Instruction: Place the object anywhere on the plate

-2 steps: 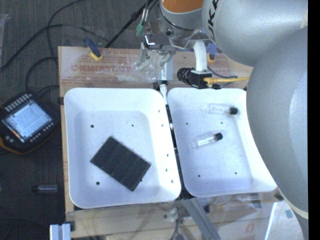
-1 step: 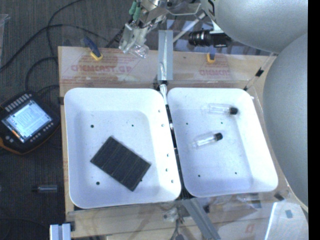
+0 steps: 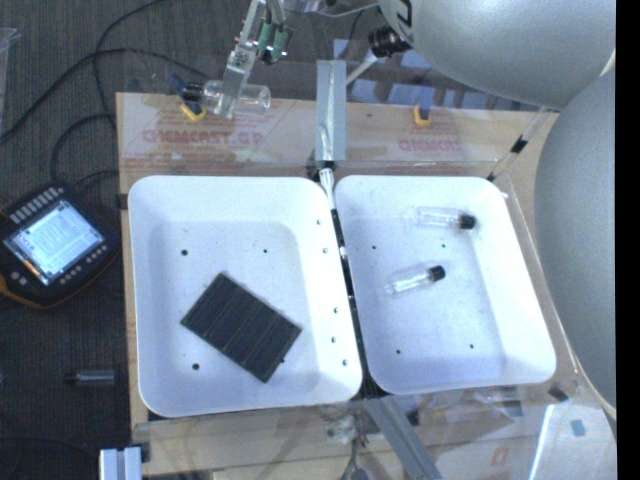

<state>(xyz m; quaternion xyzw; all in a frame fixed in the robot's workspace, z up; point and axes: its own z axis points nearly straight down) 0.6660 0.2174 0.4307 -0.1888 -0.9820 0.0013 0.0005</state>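
Claw (image 3: 232, 96) sits high above the far edge of the desk (image 3: 150, 138), beyond the left bin (image 3: 160, 198), closed on a clear vial (image 3: 240, 97) that lies crosswise between its fingers.

Vial held: transparent, short, roughly level, and well apart from the dark ridged plate (image 3: 241, 326), which lies flat and skewed in the left bin toward its near side.

Step in hand, as I judge it: carry and lower. The travel runs from the far rim toward the near half of the bin, then down over the plate's middle. Aim for the centre, not a corner, since a round vial may roll off along the grooves. Release low, with the vial's axis along the ridges if wrist turn allows.

Outward: the right bin (image 3: 520, 268) holds two more vials, one (image 3: 443, 219) toward the far side and one (image 3: 415, 279) mid-bin, each with a dark cap. A pendant (image 3: 52, 240) with a lit screen lies on the floor left of the desk.
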